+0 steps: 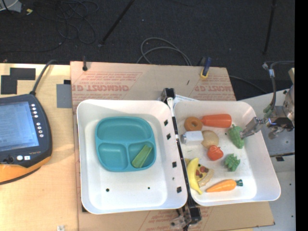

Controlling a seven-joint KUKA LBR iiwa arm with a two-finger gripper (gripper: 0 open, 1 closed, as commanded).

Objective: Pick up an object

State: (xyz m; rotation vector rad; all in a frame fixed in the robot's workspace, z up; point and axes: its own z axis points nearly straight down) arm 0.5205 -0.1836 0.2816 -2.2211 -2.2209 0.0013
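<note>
Right-hand bin [269, 177], contents, as seen from beside the desk [62, 81]: one brown ring doughnut [193, 124] at the far left corner; one long orange-red sausage-like piece [216, 120] lying just beside it; one white block [193, 137] touching a pale potato-like lump [210, 138]; one red tomato or pepper [215, 152] near the middle; two green leafy pieces, the larger [236, 135] by the right wall, the smaller [232, 162] below it; one banana [193, 174] along the left wall, with a pizza slice [204, 176] against it; one carrot [223, 186] at the near edge. All look like play food in moulded plastic: light, stiff, smooth and inclined to slip or roll. Left-hand bin [91, 186]: one teal divided tray [126, 142] with a green slice [142, 156] in its lower right compartment. Arm: the gripper [248, 130] reaches over the right rim, next to the larger green piece; whether the jaws are open or closed cannot be told, and nothing is seen between them. Likely best candidates: the larger green piece, nearest and knobbly enough to bite on, taken across its narrow body; or the carrot, lying apart, pinched across mid-length.
</note>
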